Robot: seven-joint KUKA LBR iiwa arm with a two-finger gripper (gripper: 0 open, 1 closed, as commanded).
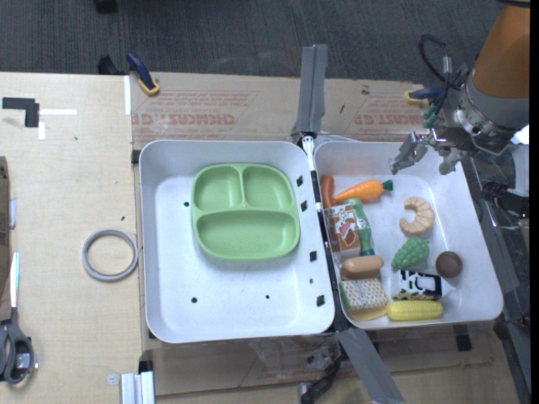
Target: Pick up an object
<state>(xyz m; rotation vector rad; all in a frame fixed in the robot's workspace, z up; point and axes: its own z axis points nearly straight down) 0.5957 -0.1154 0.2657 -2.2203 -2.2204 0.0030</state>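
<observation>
Toys crowd the right bin [472,217]: a carrot [360,191] at the far left, a croissant [417,215] mid-bin, a green leafy piece [410,252] below it, a brown ball [448,263] to the right, and a corn cob [414,310] against the near wall. A snack packet [349,228] and a hot dog [361,266] line the left wall. The end effector [413,156] hangs over the far rim with nothing between its fingers, which stand apart. Bare floor lies around the croissant. The left bin [160,293] holds a green divided plate [246,210]. On the desk [59,183] left of it lie a tape ring [110,253] and scissors [15,343].
</observation>
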